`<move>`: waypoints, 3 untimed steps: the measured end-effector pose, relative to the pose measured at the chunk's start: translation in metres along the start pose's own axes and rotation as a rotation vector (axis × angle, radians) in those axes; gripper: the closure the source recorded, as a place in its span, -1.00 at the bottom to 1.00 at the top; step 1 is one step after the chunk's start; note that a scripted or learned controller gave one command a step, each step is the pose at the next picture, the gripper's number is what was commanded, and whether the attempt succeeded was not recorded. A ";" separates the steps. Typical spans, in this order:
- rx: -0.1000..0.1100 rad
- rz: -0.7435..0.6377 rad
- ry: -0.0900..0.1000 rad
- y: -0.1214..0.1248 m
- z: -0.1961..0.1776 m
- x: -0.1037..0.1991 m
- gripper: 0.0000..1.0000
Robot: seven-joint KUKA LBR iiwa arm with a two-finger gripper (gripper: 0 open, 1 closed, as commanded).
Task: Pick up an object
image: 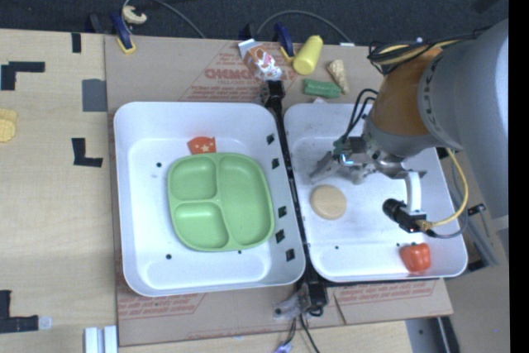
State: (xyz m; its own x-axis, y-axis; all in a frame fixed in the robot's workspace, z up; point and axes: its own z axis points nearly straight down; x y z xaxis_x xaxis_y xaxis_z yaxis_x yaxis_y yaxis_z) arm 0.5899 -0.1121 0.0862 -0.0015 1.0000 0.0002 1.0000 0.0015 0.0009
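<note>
Jaws spread over bare floor near right bin's left wall, just above tan disc.

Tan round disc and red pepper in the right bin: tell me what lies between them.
In the camera view, bare white bin floor lies between the tan disc and the red pepper.

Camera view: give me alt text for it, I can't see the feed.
The gripper hangs over the right bin, just above a tan disc; a red pepper lies near its front corner. The left bin holds a green divided plate.
</note>
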 end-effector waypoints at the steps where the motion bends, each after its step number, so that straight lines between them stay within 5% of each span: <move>1: -0.005 0.001 -0.003 -0.031 0.000 0.007 -1.00; 2: -0.007 0.000 -0.003 -0.057 -0.001 0.011 -1.00; 3: 0.001 0.003 -0.002 -0.070 -0.037 -0.065 -1.00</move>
State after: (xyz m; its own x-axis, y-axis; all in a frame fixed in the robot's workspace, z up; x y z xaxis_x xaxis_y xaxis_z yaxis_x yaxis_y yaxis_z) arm 0.5198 -0.1769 0.1235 0.0017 1.0000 -0.0018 1.0000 -0.0017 0.0001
